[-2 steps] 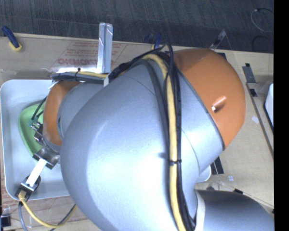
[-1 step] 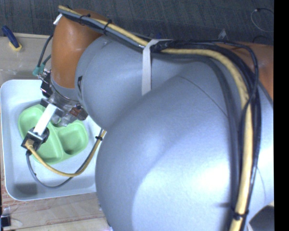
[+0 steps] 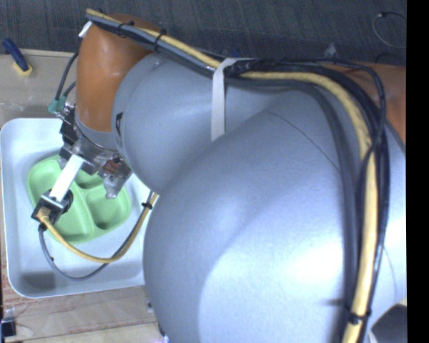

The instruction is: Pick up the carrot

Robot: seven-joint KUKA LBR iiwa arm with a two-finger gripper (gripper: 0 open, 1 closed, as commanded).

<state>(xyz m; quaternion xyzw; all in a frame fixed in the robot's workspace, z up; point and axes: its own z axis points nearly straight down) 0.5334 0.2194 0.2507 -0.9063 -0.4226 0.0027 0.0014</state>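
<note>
My grey arm with its orange band [image 3: 104,70] reaches across from the right and covers most of the bench. Its wrist and gripper [image 3: 93,171] hang low over the left white bin [image 3: 18,256]. Right under the gripper lies a light green moulded piece [image 3: 93,216], partly hidden by the wrist. A white bracket with a black end [image 3: 53,202] sticks out from the wrist toward the lower left.
A yellow and black cable [image 3: 93,257] loops from the wrist down over the bin floor. The wooden bench edge [image 3: 28,77] runs behind the bin, with a small blue and yellow item [image 3: 16,54] at its far left corner.
</note>
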